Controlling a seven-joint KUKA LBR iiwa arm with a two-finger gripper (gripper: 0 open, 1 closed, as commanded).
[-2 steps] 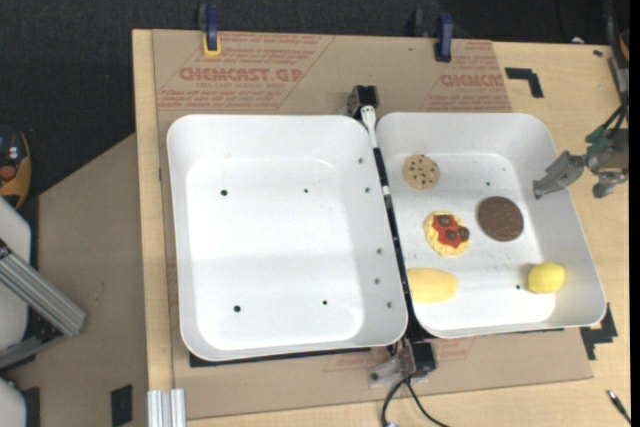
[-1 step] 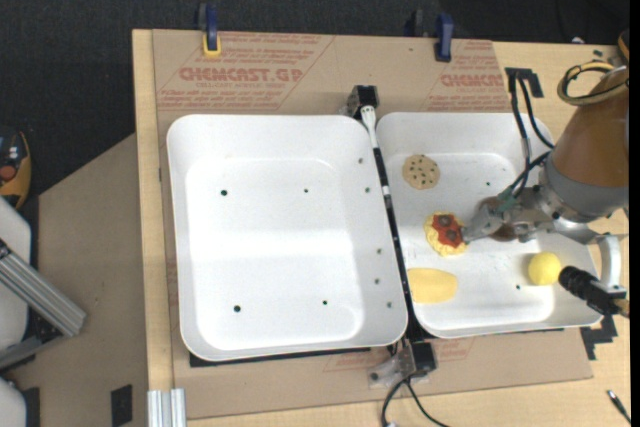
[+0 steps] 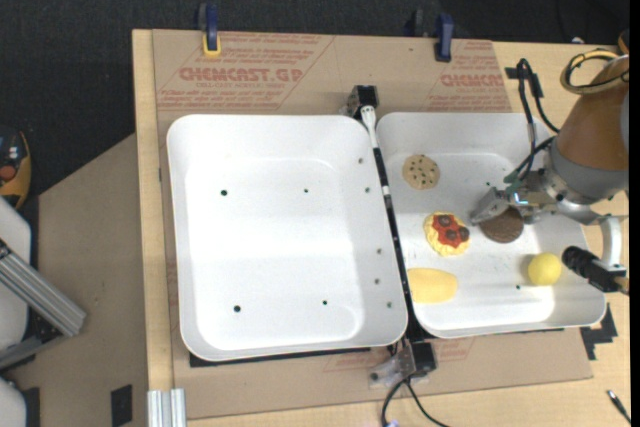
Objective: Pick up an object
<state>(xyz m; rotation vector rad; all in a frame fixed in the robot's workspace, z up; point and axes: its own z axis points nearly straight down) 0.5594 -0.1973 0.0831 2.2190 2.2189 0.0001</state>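
In the right bin (image 3: 470, 137), the gripper (image 3: 500, 207) sits low by a brown round thing (image 3: 503, 228), touching it; I cannot tell its grip. A cookie (image 3: 421, 172), little pizza (image 3: 447, 233) and yellow ball (image 3: 544, 269) lie near

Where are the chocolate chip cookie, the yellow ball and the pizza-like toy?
chocolate chip cookie (image 3: 421, 172), camera view, centre of its top face.
yellow ball (image 3: 544, 269), camera view, middle of its rounded top.
pizza-like toy (image 3: 447, 234), camera view, its red-topped centre.
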